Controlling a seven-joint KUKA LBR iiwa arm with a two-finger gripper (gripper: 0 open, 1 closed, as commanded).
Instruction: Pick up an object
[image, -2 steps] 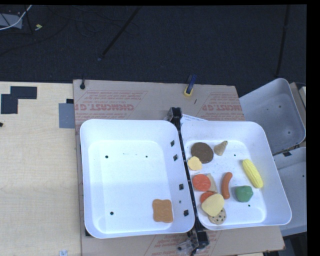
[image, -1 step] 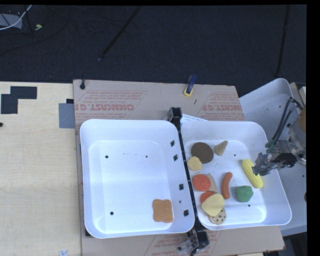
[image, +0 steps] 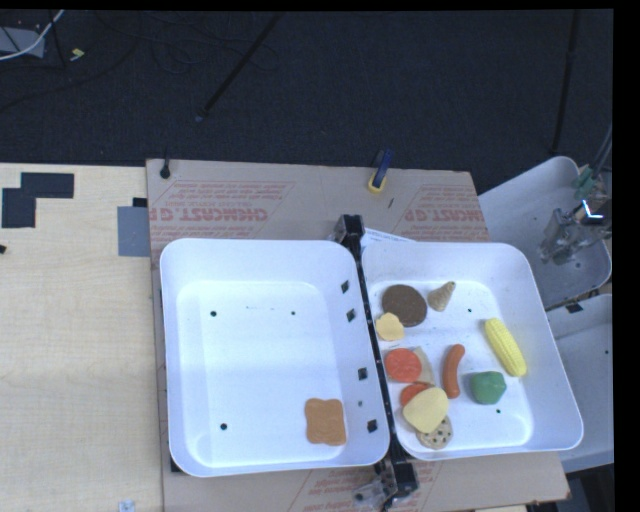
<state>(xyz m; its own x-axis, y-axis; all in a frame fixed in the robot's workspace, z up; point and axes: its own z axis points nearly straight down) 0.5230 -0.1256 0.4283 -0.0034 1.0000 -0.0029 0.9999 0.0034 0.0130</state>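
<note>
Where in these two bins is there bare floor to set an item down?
The left bin is bare but for an orange toast piece near its lower right corner. The right bin is crowded along the divider; free floor lies beyond the corn and green piece.

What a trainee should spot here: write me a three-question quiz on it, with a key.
1. True or false: the left bin holds more items than the right bin.
2. Which item lies nearest the right bin's right wall? A. the brown disc B. the yellow corn cob C. the round red piece
3. How many items lie in the left bin?

Key: 1. False, the right bin holds far more. 2. B. 3. One, the orange toast slice near the lower right corner of the left bin.
</note>
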